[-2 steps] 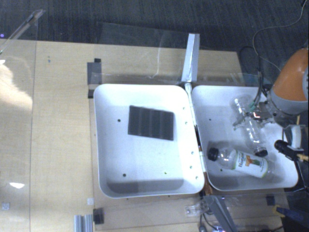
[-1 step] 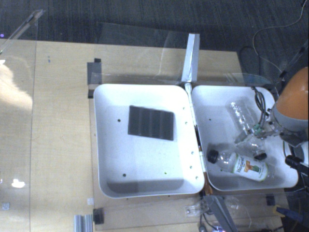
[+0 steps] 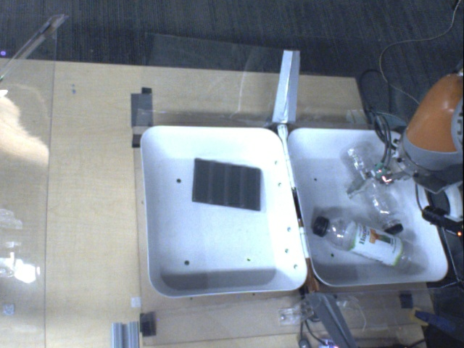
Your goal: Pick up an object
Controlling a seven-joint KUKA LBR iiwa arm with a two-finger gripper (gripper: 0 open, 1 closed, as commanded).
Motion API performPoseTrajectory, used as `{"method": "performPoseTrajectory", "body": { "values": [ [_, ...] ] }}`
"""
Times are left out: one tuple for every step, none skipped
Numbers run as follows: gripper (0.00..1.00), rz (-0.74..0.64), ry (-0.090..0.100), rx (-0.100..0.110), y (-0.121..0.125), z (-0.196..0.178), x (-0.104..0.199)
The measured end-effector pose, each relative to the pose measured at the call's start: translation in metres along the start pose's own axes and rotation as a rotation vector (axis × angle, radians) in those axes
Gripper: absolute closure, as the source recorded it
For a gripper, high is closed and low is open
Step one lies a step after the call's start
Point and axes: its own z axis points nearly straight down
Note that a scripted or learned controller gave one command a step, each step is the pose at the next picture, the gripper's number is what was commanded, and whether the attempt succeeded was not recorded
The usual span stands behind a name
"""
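A clear plastic bottle (image 3: 359,238) with a black cap lies on its side near the front of the right bin (image 3: 319,158), cap pointing toward the left bin (image 3: 167,194). The claw (image 3: 373,174) hangs above the bin's middle, just behind the bottle and apart from it; whether it is spread or pressed together cannot be told. A dark ribbed pad (image 3: 227,184) lies in the left bin.

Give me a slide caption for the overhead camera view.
Tool above clear bottle in right bin; dark pad in left bin.

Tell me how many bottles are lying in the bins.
1. A clear bottle with a black cap lies in the right bin, near its front. Another could be hidden under the arm.
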Motion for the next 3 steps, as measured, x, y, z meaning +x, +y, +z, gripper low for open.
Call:
{"method": "performPoseTrajectory", "body": {
  "values": [
    [0.00, 0.025, 0.006, 0.014, 0.063, 0.000, -0.022],
    [1.00, 0.020, 0.002, 0.012, 0.064, -0.012, -0.022],
    [1.00, -0.141, 0.001, 0.001, 0.093, -0.076, 0.053]
  ]
}}
